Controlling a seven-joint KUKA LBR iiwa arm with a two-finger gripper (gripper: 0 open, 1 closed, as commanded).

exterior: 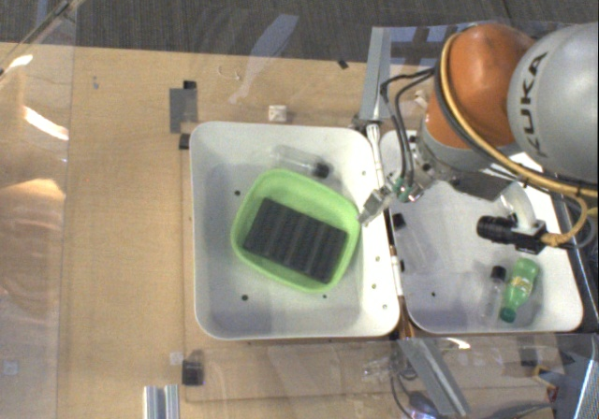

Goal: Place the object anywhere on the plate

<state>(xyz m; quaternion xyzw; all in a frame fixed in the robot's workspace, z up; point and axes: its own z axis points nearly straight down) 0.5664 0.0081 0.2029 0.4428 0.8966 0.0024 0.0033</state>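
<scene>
A lime-green square plate [241, 225] lies in the left bin [211, 296]. On the plate rests a dark ridged rectangular object [295, 239], lying flat at a slight angle. My gripper [374, 205] hangs just off the plate's right rim, over the divide between the two bins. Its tip is next to the plate's edge and apart from the dark object. I see nothing held at the tip.
A clear tube with a black cap [301, 163] lies behind the plate in the left bin. A green bottle [518, 288] lies in the right bin [449, 305] near its front right corner. A small pale cube [277, 113] sits on the bench behind the bins.
</scene>
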